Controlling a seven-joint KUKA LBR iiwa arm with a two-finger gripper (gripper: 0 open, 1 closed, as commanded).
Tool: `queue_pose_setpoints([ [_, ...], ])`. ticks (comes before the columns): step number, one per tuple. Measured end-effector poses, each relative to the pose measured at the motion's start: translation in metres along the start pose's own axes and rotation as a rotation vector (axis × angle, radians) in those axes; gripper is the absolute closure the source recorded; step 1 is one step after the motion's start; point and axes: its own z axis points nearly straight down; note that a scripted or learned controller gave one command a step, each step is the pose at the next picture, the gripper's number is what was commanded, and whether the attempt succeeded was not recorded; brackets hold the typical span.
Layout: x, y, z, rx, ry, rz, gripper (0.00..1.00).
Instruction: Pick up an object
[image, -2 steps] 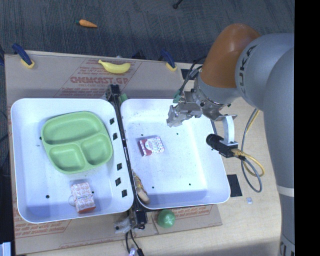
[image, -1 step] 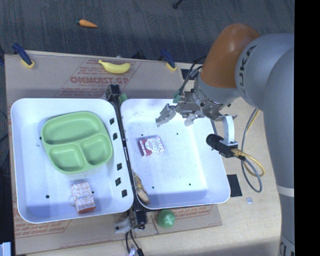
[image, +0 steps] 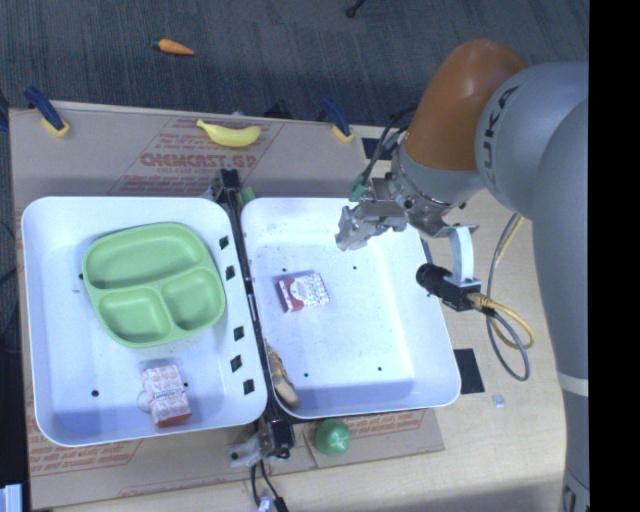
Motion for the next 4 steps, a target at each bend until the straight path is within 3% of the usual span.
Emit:
queue_pose_setpoints([
  [1,0.0,0.0,0.0,0.0,0.0,0.0,0.0],
  [2,-0.019,-0.091,0.12,0.0,-0.001,0.012,0.0],
  [3,-0.106,-0.049,0.159,-0.004,-0.001,0.014,0.0],
  [4,-0.106,-0.002,0.088,-0.007,-0.002,0.012,0.0],
])
